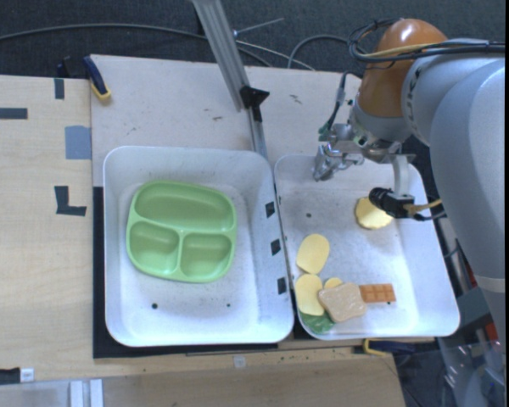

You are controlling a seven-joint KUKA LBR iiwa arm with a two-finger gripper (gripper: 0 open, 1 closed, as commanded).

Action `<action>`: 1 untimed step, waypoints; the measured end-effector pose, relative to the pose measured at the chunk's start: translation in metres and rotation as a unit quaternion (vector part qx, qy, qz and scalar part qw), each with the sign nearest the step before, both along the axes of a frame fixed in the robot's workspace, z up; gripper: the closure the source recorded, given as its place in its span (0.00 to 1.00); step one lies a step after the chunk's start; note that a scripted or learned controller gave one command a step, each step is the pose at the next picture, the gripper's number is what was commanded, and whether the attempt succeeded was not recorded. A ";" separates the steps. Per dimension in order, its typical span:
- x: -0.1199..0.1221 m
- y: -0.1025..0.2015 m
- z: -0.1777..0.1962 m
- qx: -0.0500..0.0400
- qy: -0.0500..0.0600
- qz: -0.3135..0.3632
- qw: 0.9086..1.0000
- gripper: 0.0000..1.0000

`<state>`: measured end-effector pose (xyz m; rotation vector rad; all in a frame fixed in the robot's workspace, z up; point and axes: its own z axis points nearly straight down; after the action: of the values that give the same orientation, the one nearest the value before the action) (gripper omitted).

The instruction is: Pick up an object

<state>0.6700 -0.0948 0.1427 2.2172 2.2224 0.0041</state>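
Two white bins point(110, 227), green divided plate point(182, 231), end effector point(326, 170) above right bin

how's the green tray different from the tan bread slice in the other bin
The green tray is far larger than the tan bread slice. The tray lies alone in the left bin; the bread slice sits in the right bin, crowded against yellow pieces and an orange waffle piece. The tray is divided into three compartments; the bread slice is a plain slab. Both lie flat.
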 end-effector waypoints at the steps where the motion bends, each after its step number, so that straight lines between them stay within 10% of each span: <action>1: 0.001 -0.001 0.064 -0.001 -0.001 0.000 1.000 1.00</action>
<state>0.6714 -0.0957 0.2070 2.2156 2.2203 0.0058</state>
